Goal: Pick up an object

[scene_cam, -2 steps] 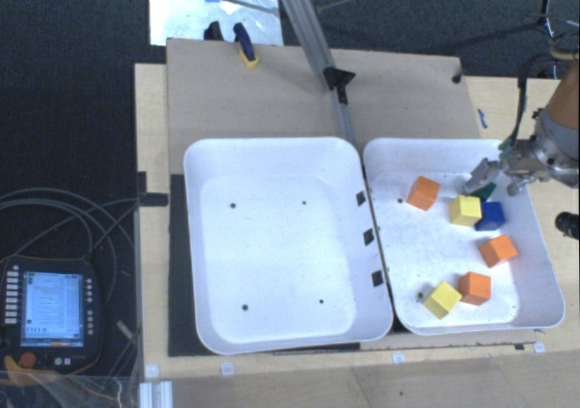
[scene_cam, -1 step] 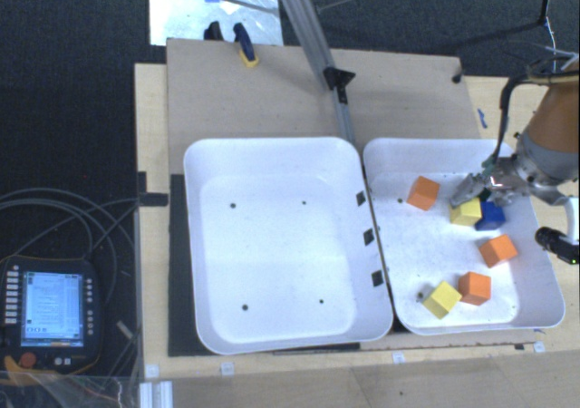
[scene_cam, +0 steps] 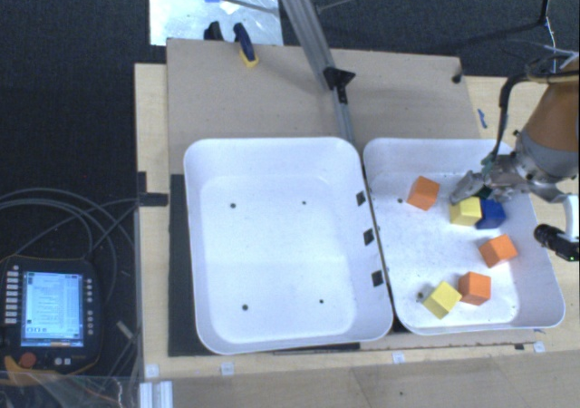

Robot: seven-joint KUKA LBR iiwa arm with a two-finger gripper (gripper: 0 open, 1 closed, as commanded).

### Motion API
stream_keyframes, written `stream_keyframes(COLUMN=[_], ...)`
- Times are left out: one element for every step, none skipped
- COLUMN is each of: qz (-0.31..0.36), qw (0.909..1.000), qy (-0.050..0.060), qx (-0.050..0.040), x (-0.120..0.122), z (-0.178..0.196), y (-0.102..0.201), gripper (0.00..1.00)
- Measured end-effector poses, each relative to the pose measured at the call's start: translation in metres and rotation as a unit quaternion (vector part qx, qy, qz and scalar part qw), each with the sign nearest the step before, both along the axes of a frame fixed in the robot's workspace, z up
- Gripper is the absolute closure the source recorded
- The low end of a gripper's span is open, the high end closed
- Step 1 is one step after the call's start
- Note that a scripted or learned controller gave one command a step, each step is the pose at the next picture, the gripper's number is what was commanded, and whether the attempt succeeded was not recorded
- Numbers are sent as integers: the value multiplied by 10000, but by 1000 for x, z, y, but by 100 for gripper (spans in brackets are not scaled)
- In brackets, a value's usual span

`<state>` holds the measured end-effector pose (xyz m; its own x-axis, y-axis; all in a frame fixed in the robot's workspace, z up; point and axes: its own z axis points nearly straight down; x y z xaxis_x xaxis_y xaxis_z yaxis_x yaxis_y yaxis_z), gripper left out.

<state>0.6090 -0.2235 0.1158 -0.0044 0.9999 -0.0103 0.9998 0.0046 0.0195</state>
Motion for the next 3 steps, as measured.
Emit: stream_keyframes(qz=[37, 10, 5], qw=[10000, 10000, 10000], qy=[-45, 51, 69], qx=[9, 35, 42], x=[4, 7, 8], z=[13, 79, 109], y=[3, 5, 5], gripper=[100, 100, 100])
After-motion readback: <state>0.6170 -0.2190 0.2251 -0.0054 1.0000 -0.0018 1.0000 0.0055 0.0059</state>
